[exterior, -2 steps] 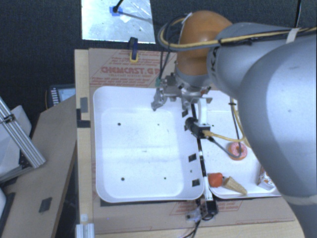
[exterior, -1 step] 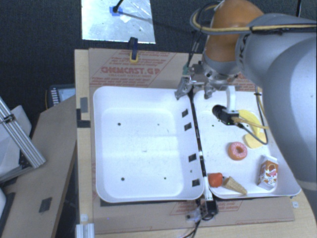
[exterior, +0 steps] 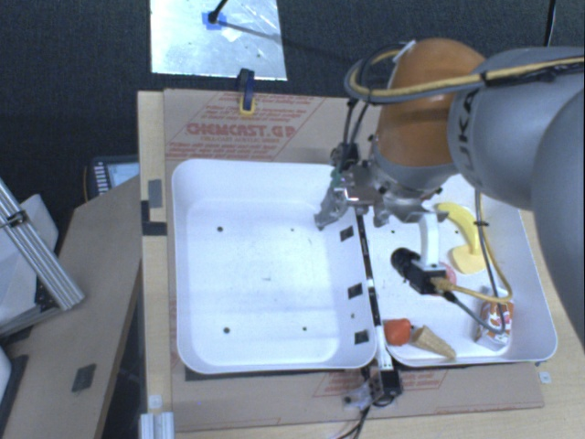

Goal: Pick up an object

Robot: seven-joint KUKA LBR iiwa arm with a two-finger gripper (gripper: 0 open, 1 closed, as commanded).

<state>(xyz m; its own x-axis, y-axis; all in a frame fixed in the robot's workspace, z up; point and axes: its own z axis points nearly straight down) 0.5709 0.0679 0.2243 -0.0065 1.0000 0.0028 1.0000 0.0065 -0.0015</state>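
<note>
Cardboard with red printing lies flat on the surface under two shallow white bins. The left bin has a bare floor with a few small dark dots. A dark divider strip runs between it and the right bin.

The hand hangs over the far end of that strip, just above the inner rims of both bins. It is a grey metal cluster at the foot of the orange band, which leads up into the thick grey arm entering from the right. Whether its fingers are spread or pressed together cannot be told from this angle, and nothing can be seen between them.

All loose things lie in the right bin. Near the front rim, just beside the divider, is a small orange-red piece, touching a tan cone that points right. Farther back is a black, rounded, elongated object, with a white upright stick-like piece just behind it. To the right lies a yellow curved banana-shaped thing above a pale yellow disc. A small red-and-white item sits near the right front corner, with thin yellow cables crossing beside it.
</note>
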